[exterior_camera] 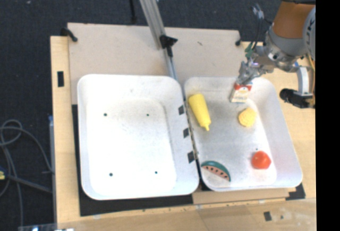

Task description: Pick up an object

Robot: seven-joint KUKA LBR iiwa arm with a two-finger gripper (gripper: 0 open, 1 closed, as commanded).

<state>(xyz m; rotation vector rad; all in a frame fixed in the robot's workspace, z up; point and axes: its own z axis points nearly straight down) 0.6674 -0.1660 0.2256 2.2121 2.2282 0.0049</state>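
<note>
Hovering over the right bin [284, 134], the gripper [245, 80] seems to pinch a small carton [240, 93], though the closure is unclear; lifting comes next.

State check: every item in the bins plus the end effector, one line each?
End effector: over the right bin's far edge, right above the small carton.
Small carton: in the right bin, tilted; whether it is gripped, cannot tell.
Yellow corn: lying flat, left side of right bin.
Yellow round piece: resting loose.
Tomato: resting loose.
Watermelon slice: lying at near edge.
</note>
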